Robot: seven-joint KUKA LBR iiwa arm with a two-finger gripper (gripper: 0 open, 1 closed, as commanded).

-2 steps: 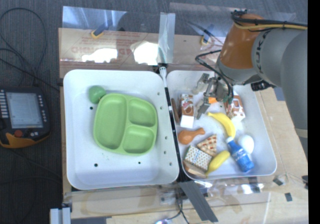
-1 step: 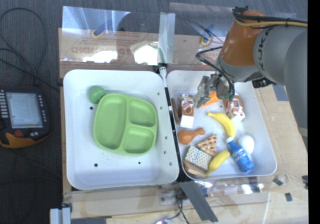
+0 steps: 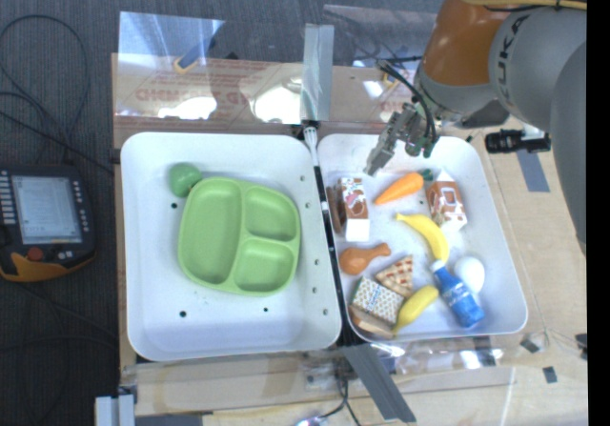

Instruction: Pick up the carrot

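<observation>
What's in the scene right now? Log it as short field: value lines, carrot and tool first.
carrot: orange, lying in the right bin, upper middle
tool: above the right bin's far left part, just up-left of the carrot, not holding it
near carrot: wrapped snack to its right, banana below
left bin: green divided tray, green ball at its upper left
task state: carrot not yet picked up
</observation>
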